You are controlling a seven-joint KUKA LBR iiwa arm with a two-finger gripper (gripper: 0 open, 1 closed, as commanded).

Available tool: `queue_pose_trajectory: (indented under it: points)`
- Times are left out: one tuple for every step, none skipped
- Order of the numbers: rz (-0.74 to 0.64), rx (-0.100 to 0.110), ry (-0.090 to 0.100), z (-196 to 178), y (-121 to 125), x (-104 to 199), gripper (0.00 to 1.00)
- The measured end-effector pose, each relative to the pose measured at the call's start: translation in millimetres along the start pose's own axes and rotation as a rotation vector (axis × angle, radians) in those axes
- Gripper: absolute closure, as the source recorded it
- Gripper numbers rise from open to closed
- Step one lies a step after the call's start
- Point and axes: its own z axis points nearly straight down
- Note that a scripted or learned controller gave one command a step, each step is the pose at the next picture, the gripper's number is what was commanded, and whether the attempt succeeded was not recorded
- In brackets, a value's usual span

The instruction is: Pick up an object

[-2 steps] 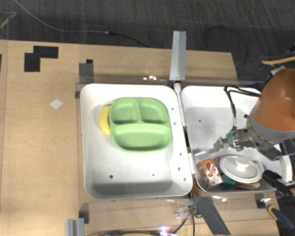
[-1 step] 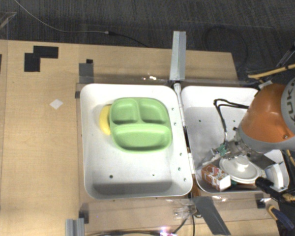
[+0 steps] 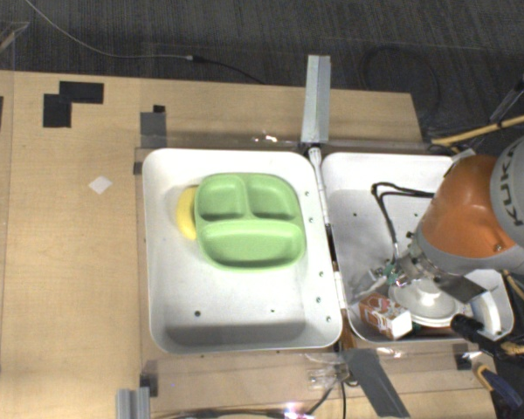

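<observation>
- The bench (image 3: 70,260) carries two shallow white bins side by side, with a grey metal bar (image 3: 316,99) standing at the far end of the seam between them.
- The left bin (image 3: 236,317) holds a green divided tray (image 3: 247,219) in its far half, upside facing up with three compartments showing.
- A yellow object (image 3: 185,214) sticks out from under the tray's left edge; what it is cannot be told.
- The right bin (image 3: 358,195) holds the arm (image 3: 472,212), which reaches in from the right, its orange band over the bin's near right part.
- The gripper (image 3: 400,276) is down low near the near edge of the right bin; whether it is spread or pressed together cannot be told from this angle.
- A small red and white box (image 3: 386,315) lies at the near edge of the right bin, just beside the gripper, with a brown rounded object (image 3: 432,325) next to it under the wrist.
- A black cable (image 3: 391,201) loops across the far part of the right bin.
</observation>
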Motion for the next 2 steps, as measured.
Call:
queue_pose_trajectory:
  points:
    - [0.151, 0.008, 0.004, -96, 27, 26, 0.0]
    - [0.021, 0.01, 0.005, -95, 12, 35, 0.0]
